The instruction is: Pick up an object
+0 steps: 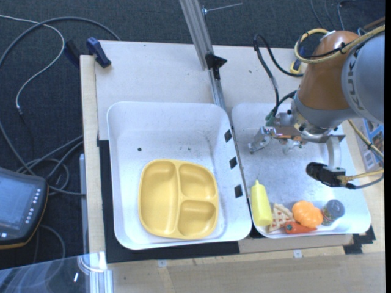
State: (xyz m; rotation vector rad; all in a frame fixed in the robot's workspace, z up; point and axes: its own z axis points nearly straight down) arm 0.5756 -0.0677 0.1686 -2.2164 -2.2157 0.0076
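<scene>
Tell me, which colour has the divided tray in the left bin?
The divided tray is pale yellow, seen clearly in the camera view from above.

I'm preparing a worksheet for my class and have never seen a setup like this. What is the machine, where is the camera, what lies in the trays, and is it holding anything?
One camera looks down at a slant on a bench. The grey and orange robot arm reaches in from the right; its hand hangs over the right bin, with nothing visible in it. At that bin's near edge lie a yellow bottle, a pizza slice toy, an orange pumpkin toy and a grey round object. The left bin holds a yellow divided plate.
</scene>
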